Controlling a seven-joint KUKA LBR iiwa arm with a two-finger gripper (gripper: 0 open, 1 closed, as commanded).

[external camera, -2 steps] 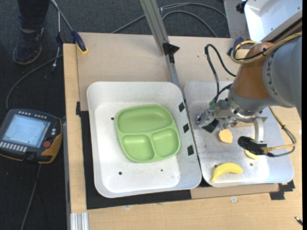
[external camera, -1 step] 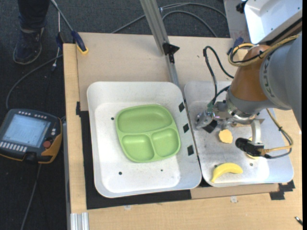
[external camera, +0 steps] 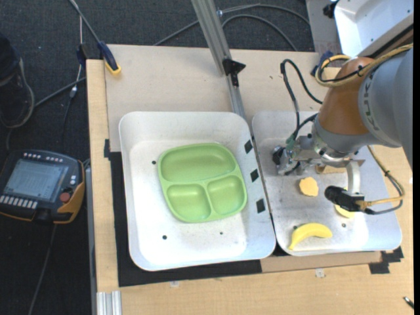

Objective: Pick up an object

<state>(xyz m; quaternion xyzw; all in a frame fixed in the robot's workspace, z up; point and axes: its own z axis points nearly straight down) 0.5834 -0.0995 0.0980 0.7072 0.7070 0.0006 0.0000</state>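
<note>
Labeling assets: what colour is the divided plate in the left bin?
Light green, plain with no pattern; the divided plate shows clearly in the camera view.

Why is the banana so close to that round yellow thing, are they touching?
Apart. The camera view shows bare white bin floor between the banana and the round yellow piece.

1. A green divided plate (external camera: 201, 182) with three compartments lies in the left white bin (external camera: 141, 241).
2. A teach pendant (external camera: 41, 186) with a lit screen rests on the dark floor left of the bench (external camera: 164, 77).
3. A slanted metal pole (external camera: 211, 25) rises from the bench behind the bins.
4. A blue-and-yellow clamp (external camera: 109, 58) grips the bench's far left corner.
</note>
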